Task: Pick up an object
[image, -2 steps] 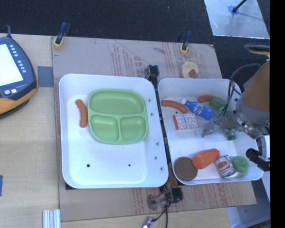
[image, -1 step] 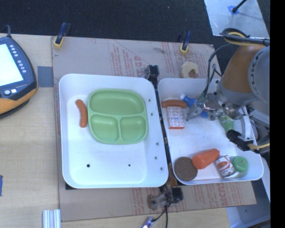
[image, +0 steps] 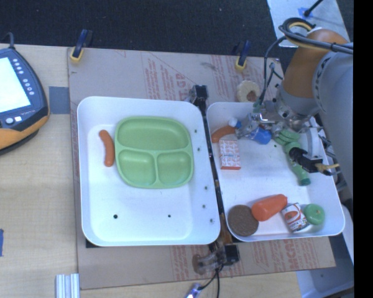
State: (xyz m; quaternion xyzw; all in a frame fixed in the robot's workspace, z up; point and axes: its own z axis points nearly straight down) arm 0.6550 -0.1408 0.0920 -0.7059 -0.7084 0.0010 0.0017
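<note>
My gripper (image: pixel 259 121) hangs low over the far end of the right bin (image: pixel 268 167), reaching in from the right. A small blue object (image: pixel 262 136) lies directly under or against it; whether they touch is unclear. An orange piece (image: pixel 222 132) sits just to its left, with a red and white packet (image: pixel 229 154) in front of that. A green object (image: pixel 292 143) and a dark green tool-like piece (image: pixel 301 166) lie to its right. At the near end rest a brown disc (image: pixel 242 220), an orange carrot (image: pixel 269 207), a small can (image: pixel 292 217) and a green ball (image: pixel 314 214).
The left bin (image: pixel 96 210) holds a green divided plate (image: pixel 154 151) and an orange sausage (image: pixel 107 148). A tablet-like controller (image: pixel 12 98) lies at the far left of the bench. A tape roll (image: pixel 248 92) sits just beyond the right bin.
</note>
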